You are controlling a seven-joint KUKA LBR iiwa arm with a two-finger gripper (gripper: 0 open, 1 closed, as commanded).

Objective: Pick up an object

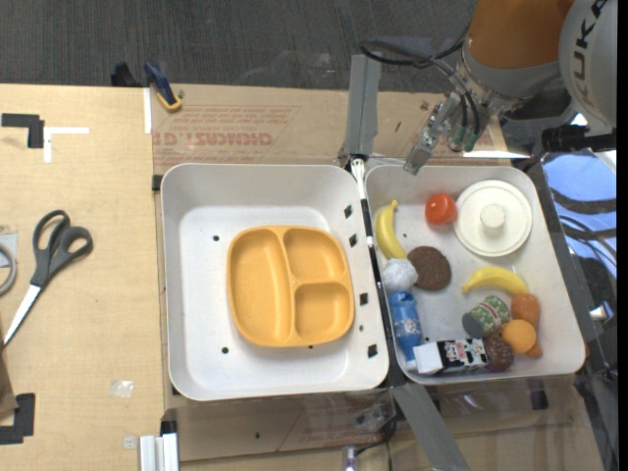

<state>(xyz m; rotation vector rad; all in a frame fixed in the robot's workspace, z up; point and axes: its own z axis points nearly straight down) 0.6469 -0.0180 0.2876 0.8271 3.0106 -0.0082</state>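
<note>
Worktop [78,361] matt wood-look; bins [186,292] smooth white plastic (slight sheen); tray [289,285] glossy yellow plastic; scissors [34,268] metal blades.

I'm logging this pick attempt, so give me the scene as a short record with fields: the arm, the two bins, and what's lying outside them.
gripper: raised over the far edge of the right bin, nothing seen between its fingers
left bin: holds a yellow divided tray
right bin: holds two bananas, a white lidded dish, a brown round cookie, a blue bottle, an orange, a small red item, plus others packed at the near edge
outside the bins: scissors on the bench at left
</note>
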